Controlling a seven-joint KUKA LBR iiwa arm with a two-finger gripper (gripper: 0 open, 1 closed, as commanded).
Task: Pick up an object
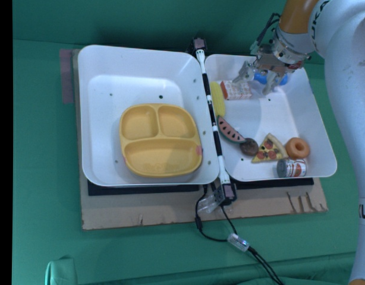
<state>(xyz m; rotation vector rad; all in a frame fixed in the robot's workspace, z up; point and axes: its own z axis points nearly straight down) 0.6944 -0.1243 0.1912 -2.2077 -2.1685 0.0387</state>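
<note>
My gripper [258,79] hovers over the far part of the right bin [316,114], its fingers spread open. A small blue object [280,79] lies under and between the fingers; how much of it is hidden I cannot tell. A red and white carton [236,89] lies just left of the left finger [244,73]. Further toward the front of this bin lie a watermelon slice [229,129], a brown cookie [249,146], a pizza slice [270,148], a donut [297,148] and a small can [290,168].
A yellow piece [217,98] rests against the right bin's left wall. The left bin [99,82] holds a yellow divided plate [160,140]. A black and white bar [210,111] runs between the bins, with cables [230,236] trailing off the front.
</note>
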